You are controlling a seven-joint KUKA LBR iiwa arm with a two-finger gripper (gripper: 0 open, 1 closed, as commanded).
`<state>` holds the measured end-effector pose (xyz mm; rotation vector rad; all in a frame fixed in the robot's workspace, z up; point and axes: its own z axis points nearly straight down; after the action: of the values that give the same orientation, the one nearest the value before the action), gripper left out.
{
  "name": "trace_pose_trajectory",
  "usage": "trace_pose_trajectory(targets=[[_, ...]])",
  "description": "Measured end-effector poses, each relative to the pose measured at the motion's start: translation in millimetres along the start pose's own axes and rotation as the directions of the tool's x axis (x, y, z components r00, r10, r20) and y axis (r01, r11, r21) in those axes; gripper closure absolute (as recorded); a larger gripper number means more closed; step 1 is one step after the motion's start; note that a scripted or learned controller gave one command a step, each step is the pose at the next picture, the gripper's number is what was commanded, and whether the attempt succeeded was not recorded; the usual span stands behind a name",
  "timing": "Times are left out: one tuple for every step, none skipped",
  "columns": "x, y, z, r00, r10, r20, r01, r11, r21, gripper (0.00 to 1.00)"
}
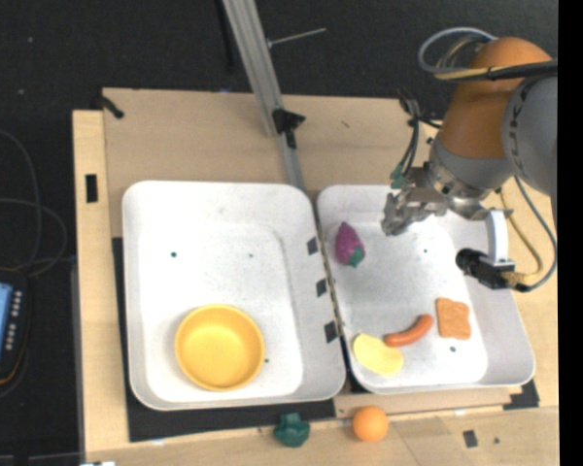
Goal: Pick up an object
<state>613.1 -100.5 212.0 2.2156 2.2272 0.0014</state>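
While the gripper (396,219) hangs over the right bin (505,357), whether its fingers are apart cannot be told; the purple object (348,245) lies just left of it.

Arm pose: reaching in from the right.
The grey arm (486,115), orange band above the wrist, angles downward to the left; the gripper (396,219) points down, nothing visible between its fingers.
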Motion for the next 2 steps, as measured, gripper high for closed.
trace_pose_trajectory(targets=[[47.0,-10.1,-14.2,1.0,-0.001,-0.001,0.001,1.0,-0.001,1.0],[103.7,-23.9,-17.4,1.0,0.001,-0.001,-0.001,1.0,0.0,1.0]])
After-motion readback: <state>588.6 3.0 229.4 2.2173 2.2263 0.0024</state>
